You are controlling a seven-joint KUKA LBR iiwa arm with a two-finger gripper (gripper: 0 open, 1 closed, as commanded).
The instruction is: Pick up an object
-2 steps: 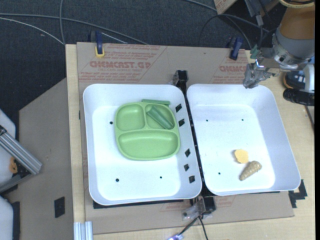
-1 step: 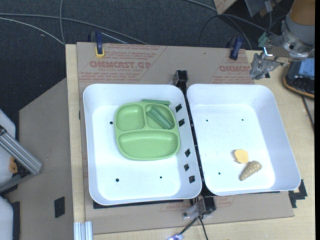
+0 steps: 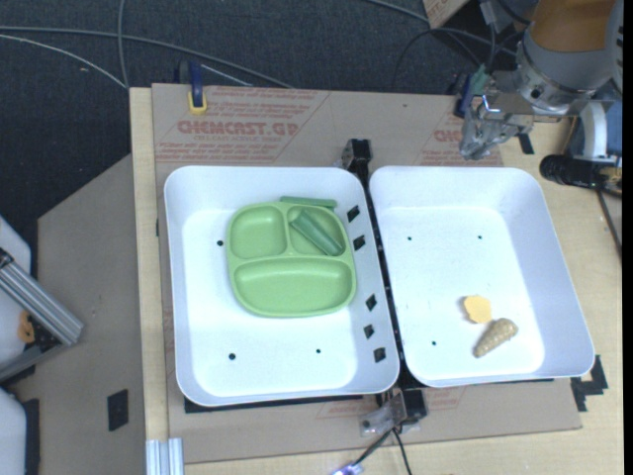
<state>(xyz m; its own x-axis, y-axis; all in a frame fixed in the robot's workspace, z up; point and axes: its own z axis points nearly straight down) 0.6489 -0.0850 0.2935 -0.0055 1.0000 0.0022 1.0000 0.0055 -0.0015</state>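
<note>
The left bin (image 3: 198, 364) holds a green divided plate (image 3: 292, 260) with a green piece (image 3: 316, 230) in one compartment. In the right bin (image 3: 554, 265), a yellow chunk (image 3: 477, 309) sits just beside a tan cone-shaped object (image 3: 495, 337). The jaws (image 3: 482, 139) hang above the surface beyond that bin's far rim; whether open or closed, I cannot tell

Green plate (image 3: 290, 275) in left bin (image 3: 198, 354)

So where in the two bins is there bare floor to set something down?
The right bin is bare across its far and left floor; only the yellow piece and tan piece sit at its near right. In the left bin, the green divided plate crowds the middle, leaving a bare strip along the near edge and the left wall.
</note>
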